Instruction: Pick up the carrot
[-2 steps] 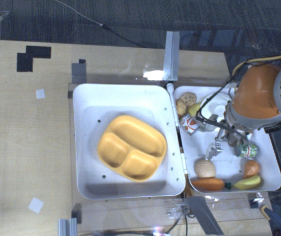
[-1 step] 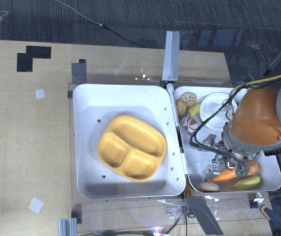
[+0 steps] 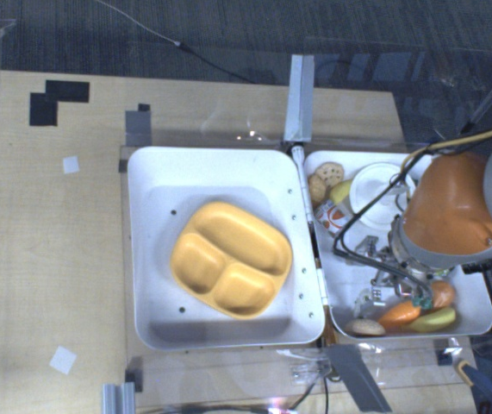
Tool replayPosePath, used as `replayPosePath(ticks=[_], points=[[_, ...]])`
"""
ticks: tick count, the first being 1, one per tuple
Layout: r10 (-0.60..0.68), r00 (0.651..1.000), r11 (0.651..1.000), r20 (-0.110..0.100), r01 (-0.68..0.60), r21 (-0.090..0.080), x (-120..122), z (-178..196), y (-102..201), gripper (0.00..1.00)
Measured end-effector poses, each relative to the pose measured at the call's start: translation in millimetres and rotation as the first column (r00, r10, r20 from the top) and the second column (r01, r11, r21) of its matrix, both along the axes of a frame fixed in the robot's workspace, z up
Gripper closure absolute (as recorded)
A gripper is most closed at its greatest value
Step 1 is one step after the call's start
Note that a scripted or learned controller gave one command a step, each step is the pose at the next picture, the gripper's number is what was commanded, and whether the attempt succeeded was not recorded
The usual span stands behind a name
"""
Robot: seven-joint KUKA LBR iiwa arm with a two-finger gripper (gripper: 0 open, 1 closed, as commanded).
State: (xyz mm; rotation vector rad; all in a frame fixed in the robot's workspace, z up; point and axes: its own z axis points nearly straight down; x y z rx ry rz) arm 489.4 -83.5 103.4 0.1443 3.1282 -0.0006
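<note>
Hard to tell whether the jaws stand apart or together, with cables and metal bits in the way. Gripper (image 3: 389, 285) low in the right bin (image 3: 478, 322), at about 6 o'clock of that bin, under the orange band (image 3: 452, 203) of the arm. Just beside it, toward 5 o'clock, the carrot (image 3: 400, 315), orange and lying flat along the bin's near wall. Nothing seen held between the jaws, so the carrot looks not yet picked up. Close around the carrot: a yellow-green fruit (image 3: 436, 319) touching it at 3 o'clock, a small beige piece (image 3: 365, 326) at 8 o'clock, a reddish round thing (image 3: 443, 294) at 2 o'clock. Farther out, at 12 o'clock in the same bin, a white plate (image 3: 373, 190), a cookie (image 3: 326, 176) and a small can (image 3: 333, 218). In the left bin (image 3: 155, 231), 1 yellow tray (image 3: 230, 258) with 3 hollows. Likely trouble: a crowded corner, so a grab could catch the fruit too, or push the carrot against the wall and let it slip away. Round, smooth carrot, probably easy to roll out of a loose squeeze.
</note>
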Motion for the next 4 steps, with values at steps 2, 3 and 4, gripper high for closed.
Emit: replayPosePath(ticks=[2,3,4], points=[[-0.136,0.991,0.991,-0.001,0.136,0.002,0,9,-8,0.00],[-0.159,0.987,0.987,0.004,0.159,0.001,2,-14,-4,0.00],[-0.159,0.987,0.987,0.004,0.159,0.001,2,-14,-4,0.00]])
